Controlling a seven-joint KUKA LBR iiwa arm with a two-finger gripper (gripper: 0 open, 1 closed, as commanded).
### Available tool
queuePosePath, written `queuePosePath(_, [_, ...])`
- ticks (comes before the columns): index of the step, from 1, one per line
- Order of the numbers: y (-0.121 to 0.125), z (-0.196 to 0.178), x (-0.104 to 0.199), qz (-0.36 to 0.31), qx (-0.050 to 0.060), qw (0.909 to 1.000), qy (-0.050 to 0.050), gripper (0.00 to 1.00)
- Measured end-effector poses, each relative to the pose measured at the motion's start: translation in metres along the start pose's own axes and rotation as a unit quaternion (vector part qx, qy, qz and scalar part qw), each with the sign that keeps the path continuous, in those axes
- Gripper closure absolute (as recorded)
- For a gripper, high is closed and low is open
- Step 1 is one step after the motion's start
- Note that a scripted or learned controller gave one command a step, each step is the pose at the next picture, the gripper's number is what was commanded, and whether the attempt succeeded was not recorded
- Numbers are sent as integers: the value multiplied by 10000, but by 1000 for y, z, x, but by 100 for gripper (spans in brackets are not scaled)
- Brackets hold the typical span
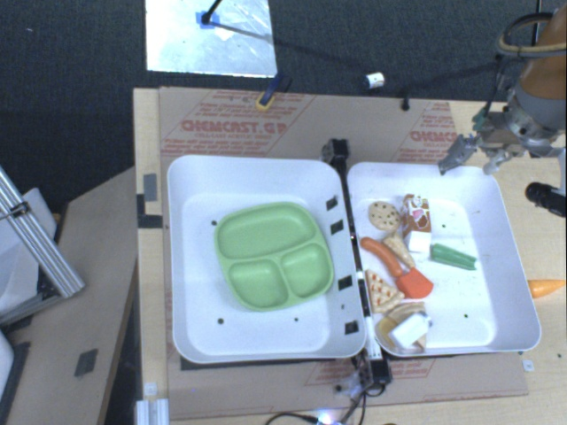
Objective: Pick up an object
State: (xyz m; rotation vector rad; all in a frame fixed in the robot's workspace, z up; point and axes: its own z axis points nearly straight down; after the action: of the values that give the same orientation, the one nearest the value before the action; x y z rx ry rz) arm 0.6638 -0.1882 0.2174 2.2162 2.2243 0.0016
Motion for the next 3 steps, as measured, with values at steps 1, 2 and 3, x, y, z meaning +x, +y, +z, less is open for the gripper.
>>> queuePosePath(1, [-4,49,-9,12,9,10000,-1,0])
queuePosePath(2, [-3,89,-8,-6,1,10000,-3,0])
queuePosePath(3, [3,110,-8,-14,-86,10000,-18,0])
